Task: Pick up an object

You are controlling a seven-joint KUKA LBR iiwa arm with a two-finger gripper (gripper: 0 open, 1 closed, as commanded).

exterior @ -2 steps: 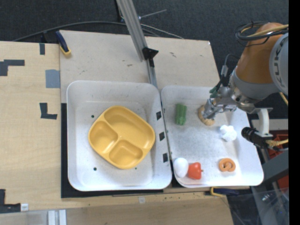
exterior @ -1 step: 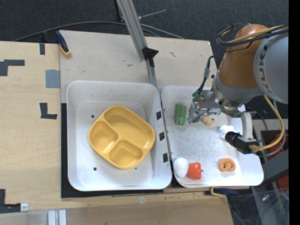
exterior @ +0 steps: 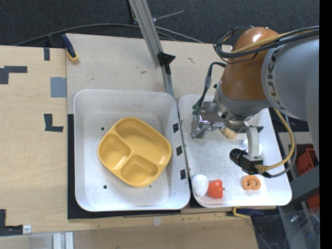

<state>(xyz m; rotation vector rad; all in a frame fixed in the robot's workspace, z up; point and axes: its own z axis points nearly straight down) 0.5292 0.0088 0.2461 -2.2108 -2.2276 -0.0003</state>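
My gripper (exterior: 200, 129) hangs low over the upper left part of the right bin (exterior: 275, 193), close to the wall it shares with the left bin. A tan object (exterior: 227, 133) lies just to its right, half hidden under the wrist. Along the right bin's front edge lie a white egg-shaped object (exterior: 199, 181), a red pepper-like toy (exterior: 215, 189) touching it, and an orange ring (exterior: 251, 183) further right. I see nothing held in the gripper.
The left bin (exterior: 88, 139) holds a yellow divided plate (exterior: 135, 151) at its middle. A slanted metal post (exterior: 148, 25) stands behind the bins. A black cable fitting (exterior: 244, 160) hangs from the arm over the right bin.
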